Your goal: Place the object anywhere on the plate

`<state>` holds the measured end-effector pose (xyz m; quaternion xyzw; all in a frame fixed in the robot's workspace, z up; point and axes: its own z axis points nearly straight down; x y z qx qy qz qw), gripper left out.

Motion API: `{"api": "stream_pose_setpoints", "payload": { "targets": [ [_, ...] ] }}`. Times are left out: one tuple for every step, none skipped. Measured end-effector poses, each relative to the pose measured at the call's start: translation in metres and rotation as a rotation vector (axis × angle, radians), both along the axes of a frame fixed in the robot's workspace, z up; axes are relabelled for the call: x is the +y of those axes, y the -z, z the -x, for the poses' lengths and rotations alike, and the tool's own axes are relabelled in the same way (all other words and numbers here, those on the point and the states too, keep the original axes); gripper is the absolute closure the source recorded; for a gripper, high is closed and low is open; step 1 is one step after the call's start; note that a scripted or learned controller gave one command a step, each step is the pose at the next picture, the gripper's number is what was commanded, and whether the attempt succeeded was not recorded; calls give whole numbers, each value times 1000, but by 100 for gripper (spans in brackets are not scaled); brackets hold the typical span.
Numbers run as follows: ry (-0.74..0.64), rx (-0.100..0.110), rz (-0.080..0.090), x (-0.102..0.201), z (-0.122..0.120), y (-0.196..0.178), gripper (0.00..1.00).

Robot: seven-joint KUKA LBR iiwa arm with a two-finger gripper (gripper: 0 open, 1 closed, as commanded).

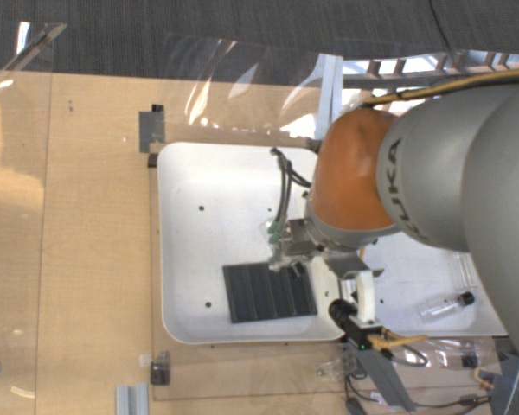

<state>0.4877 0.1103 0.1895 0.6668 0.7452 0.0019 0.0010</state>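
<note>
We see the gripper (pixel 287 253) poised at the dark ribbed plate (pixel 268 292)'s upper right corner; its grip we cannot tell. The clear syringe-like object (pixel 445 304) lies well right, apparently unplaced.

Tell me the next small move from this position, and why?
Probably lift the arm slightly to clear the view. The gripper sits low at the dark ribbed plate's upper right corner in the left bin, and its fingers are hidden, so any hold is unconfirmed.
</note>
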Motion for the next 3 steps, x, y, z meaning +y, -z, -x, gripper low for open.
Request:
{"api": "stream_pose_setpoints", "payload": {
  "targets": [
    [104, 4, 0, 90, -24, 21, 100],
    [-127, 2, 0, 124, -22, -22, 100],
    [165, 6, 0, 116, 2, 87, 100]
  ]
}}
